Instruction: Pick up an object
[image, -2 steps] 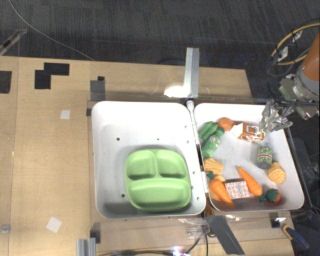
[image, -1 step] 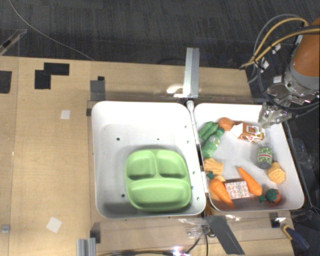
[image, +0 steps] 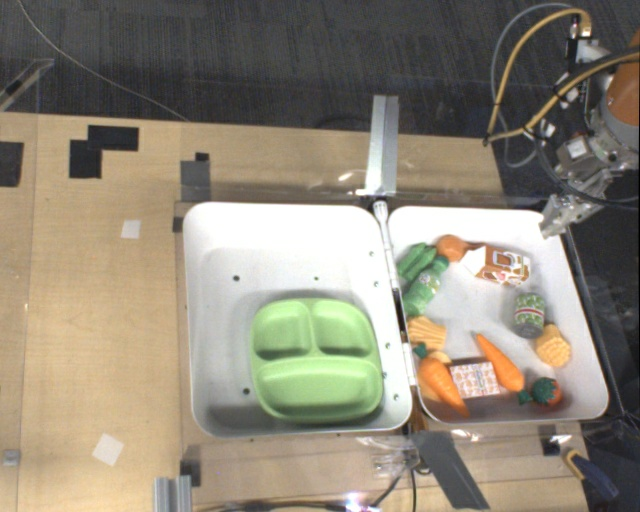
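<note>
1. Objects for picking, as we see them, all lie in the right bin (image: 592, 395): toy food, packed close together.
2. Far-left corner of that bin: green vegetables (image: 420, 272), an orange piece (image: 452, 246) just beside them, then a small printed carton (image: 502, 266).
3. Middle right: a small can (image: 529, 313), with a yellow ridged piece (image: 552, 349) just near of it.
4. Near side: two carrots (image: 499, 362) (image: 438, 381), a flat red-and-white packet (image: 473, 380) between them, a red and green piece (image: 542, 392) at the near-right corner, a yellow corn-like piece (image: 425, 330) by the left wall.
5. Left bin (image: 215, 240) holds a green divided tray (image: 316, 358).
6. We see the arm's wrist at the far right, raised over the bin's far-right corner, cables looping above it.
7. Gripper (image: 557, 215) sits at that corner's rim, touching no toy; we cannot tell its state.
</note>
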